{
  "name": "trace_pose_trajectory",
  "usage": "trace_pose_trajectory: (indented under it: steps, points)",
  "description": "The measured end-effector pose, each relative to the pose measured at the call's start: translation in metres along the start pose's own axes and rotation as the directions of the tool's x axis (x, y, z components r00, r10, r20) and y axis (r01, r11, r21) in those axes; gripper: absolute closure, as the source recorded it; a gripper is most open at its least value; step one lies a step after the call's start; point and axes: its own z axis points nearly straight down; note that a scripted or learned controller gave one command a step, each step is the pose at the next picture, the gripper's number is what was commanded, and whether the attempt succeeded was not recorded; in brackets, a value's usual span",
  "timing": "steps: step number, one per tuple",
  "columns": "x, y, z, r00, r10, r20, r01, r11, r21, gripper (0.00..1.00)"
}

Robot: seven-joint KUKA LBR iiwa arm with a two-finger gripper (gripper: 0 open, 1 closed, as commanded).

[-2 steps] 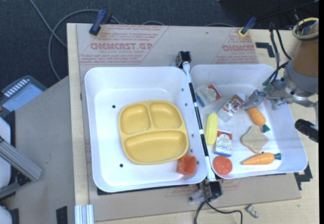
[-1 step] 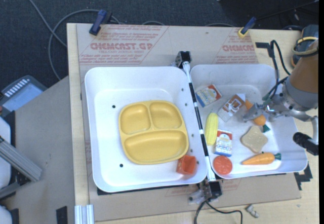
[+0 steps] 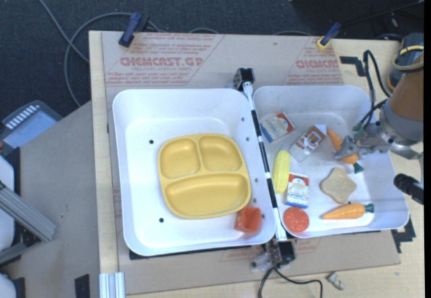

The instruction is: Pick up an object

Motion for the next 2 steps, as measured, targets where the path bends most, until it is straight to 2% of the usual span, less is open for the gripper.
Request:
trace_pose_trajectory:
  steps: [1, 2]
  points:
    - [0.070, 0.064, 0.010, 1.000, 0.001, 0.002, -0.001, 1.000, -0.001, 1.00]
    - [0.157, 0.077, -0.090, 1.000, 0.001, 0.003, -0.001, 1.000, -0.002, 1.00]
